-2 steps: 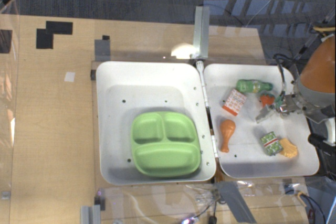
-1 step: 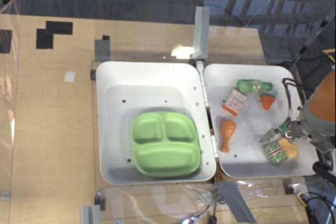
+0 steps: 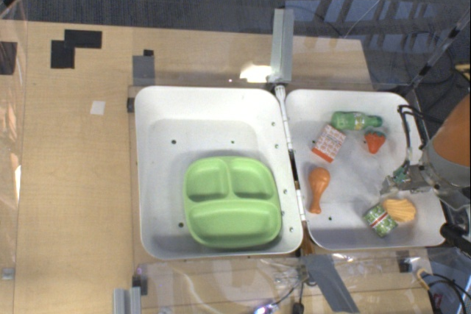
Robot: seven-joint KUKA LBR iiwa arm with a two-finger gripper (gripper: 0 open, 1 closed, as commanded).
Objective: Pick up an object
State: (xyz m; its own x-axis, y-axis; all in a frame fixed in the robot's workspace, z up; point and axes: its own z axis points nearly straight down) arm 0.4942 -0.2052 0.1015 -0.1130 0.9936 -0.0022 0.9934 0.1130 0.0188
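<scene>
Low over the right-hand shallow white bin [image 3: 346,235] we find the end effector [image 3: 401,180], a small dark and metallic part reaching in from the right edge, with the grey arm and its orange band [image 3: 452,140] behind it. We cannot tell whether it is spread or pressed together, since its tip is small and blurred here; we see nothing pinched in it.

Just below it, in the bin's lower right corner, lies a yellow ridged toy food piece [image 3: 402,211], possibly a corn cob or a pastry, touching a small green and white can with a red label [image 3: 379,220] that lies on its side. Near the bin's middle left sits an orange toy chicken drumstick [image 3: 318,188], and above that an orange and white carton [image 3: 329,143], tilted. Along the top lies a green plastic bottle [image 3: 355,120] on its side, with a red toy strawberry with a green top [image 3: 375,142] just beneath its right end.

In the left-hand shallow white bin [image 3: 162,158] rests a light green plastic tray with three compartments [image 3: 232,201], towards the front. Both bins sit side by side on the pale wooden table [image 3: 66,180].
</scene>
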